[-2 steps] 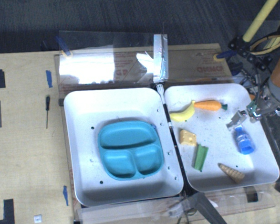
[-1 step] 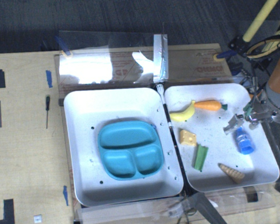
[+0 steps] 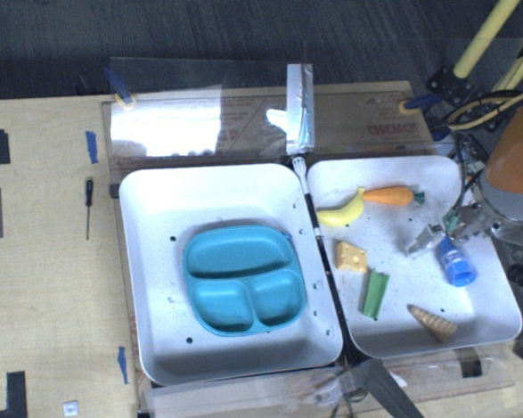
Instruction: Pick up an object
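Camera view, looking down at a slant on a pale wooden worktop (image 3: 44, 290) carrying two shallow white plastic bins side by side. The left bin (image 3: 146, 212) holds a smooth turquoise divided plate (image 3: 244, 279) with three compartments, sitting near the middle with bare white floor all around it. The right bin (image 3: 501, 312) holds small objects spread well apart: a curved yellow banana (image 3: 342, 211) touching an orange carrot (image 3: 388, 196) near the far rim, a yellowish wedge (image 3: 351, 257), a flat green rectangular piece (image 3: 374, 294), a ridged tan cone (image 3: 432, 322) near the front edge, and a blue bottle-shaped object (image 3: 456, 264). The gripper (image 3: 424, 239), metallic grey, reaches in from the right rim, just beside the blue object; whether it is open or closed cannot be told, and nothing is seen held in it. Open floor lies at the centre of the right bin.
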